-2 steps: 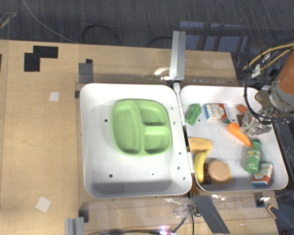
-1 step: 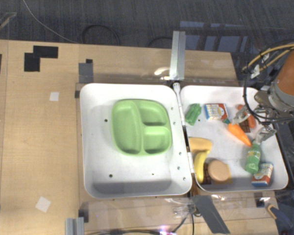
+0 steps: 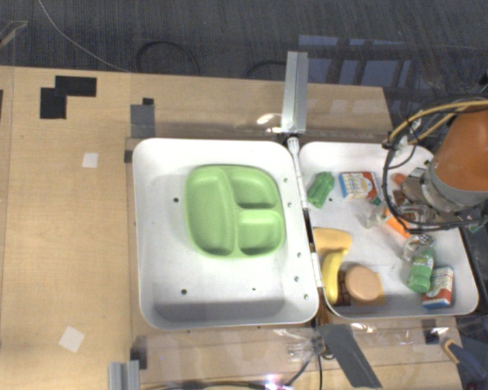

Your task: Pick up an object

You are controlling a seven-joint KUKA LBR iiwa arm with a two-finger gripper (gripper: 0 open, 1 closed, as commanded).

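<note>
- Right bin [image 3: 472, 299] crowded: green block [image 3: 320, 188] and small carton [image 3: 356, 185] near the far wall, banana [image 3: 332, 258] along the divider, round tan lid [image 3: 363, 283] touching the banana, green bottle [image 3: 420, 273] and a red-and-white carton [image 3: 438, 288] in the near right corner.
- Left bin [image 3: 159, 299] carrying a green divided plate [image 3: 232, 210], well apart from the arm.
- Arm [image 3: 472, 157] low over the right bin's right side, cables looping beneath the orange band.
- Tool [image 3: 408, 218] buried under wrist and cables; released or clenched, cannot tell.
- Nothing visibly between the tips, so no pick to claim yet.
- Likeliest target, as a judgement: the orange piece [image 3: 396, 227] or the green bottle, both just beside the tool.
- Risks: bottle rolling off a pinch; neighbouring carton dragged up alongside; tips striking the bin wall so near the corner; cables snagging a thing on lifting.
</note>
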